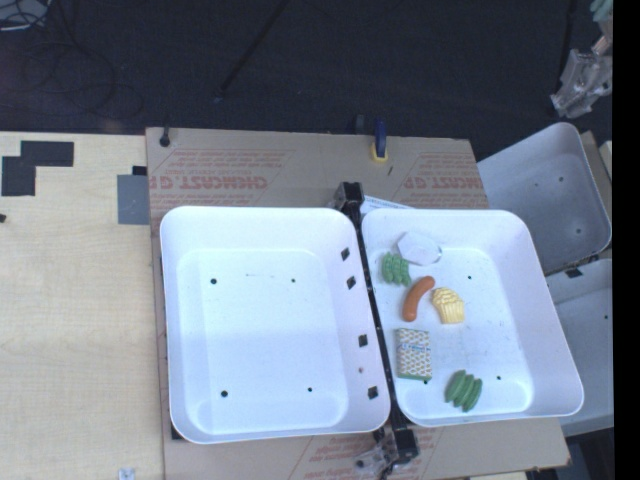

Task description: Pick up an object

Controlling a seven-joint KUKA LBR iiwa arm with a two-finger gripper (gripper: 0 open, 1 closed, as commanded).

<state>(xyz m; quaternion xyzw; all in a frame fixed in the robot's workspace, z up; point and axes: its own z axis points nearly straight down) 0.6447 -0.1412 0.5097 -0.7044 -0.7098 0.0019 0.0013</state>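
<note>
- Two shallow white bins are seen side by side on a brown cardboard sheet (300,173) laid over the counter (70,308).
- The left bin (180,268) is set touching the right bin (520,248) along a row of black clips (358,298).
- All the small things are gathered in the right bin, in the half nearer the clips.
- An orange sausage (418,297) is taken here as the landmark; it lies tilted near the middle of that group.
- A green ridged piece (396,269) is placed just up and to the left of the sausage, close but apart from it.
- A white flat piece (419,249) is found above the sausage, near the far wall of the bin.
- A yellow corn-like piece (449,305) is set just right of the sausage, nearly touching it.
- A tan waffle-patterned block (413,354) with a green edge lies below the sausage.
- A second green piece (463,390) is seen below and to the right of the sausage, near the front wall of the bin.
- A pale metal part, possibly the tool (580,80), is glimpsed at the top right, well apart from the sausage and outside both bins; whether it is apart or together cannot be told.
- A blue and yellow clamp (380,140) is fixed at the far edge of the cardboard sheet, well above the sausage.
</note>
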